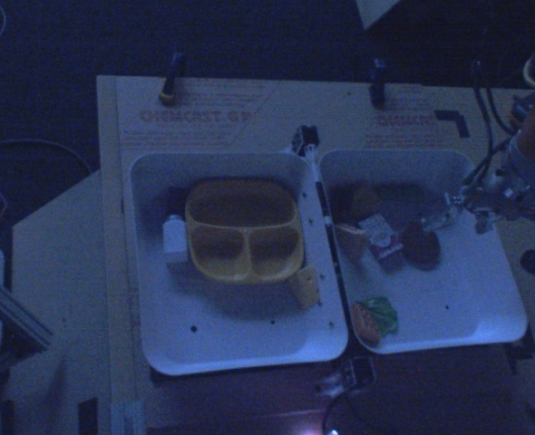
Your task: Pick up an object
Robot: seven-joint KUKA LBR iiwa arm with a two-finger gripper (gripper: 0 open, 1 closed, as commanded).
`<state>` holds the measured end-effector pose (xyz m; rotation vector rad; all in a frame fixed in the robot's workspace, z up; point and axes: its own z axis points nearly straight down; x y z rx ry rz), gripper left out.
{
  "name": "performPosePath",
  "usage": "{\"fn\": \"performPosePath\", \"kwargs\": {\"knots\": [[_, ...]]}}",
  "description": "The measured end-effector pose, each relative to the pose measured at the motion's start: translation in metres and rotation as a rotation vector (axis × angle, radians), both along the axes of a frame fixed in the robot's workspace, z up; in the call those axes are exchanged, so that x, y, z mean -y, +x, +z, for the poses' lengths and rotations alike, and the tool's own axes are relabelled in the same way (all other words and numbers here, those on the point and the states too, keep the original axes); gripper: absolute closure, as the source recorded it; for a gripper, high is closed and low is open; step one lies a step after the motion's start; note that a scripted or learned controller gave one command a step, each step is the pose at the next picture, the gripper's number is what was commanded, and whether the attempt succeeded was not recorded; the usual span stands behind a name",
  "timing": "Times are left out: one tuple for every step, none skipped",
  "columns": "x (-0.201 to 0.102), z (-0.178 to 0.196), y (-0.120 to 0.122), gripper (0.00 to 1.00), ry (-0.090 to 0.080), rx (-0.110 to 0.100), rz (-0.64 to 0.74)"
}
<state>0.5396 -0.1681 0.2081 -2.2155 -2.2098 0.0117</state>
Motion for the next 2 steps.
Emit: {"fn": "performPosePath", "kwargs": {"knots": [[0.000,0.007,0.003,0.00,-0.003,0.013,0.003],[-0.008,-0.039,0.001,0.00,-0.001,0.008,0.003]]}}
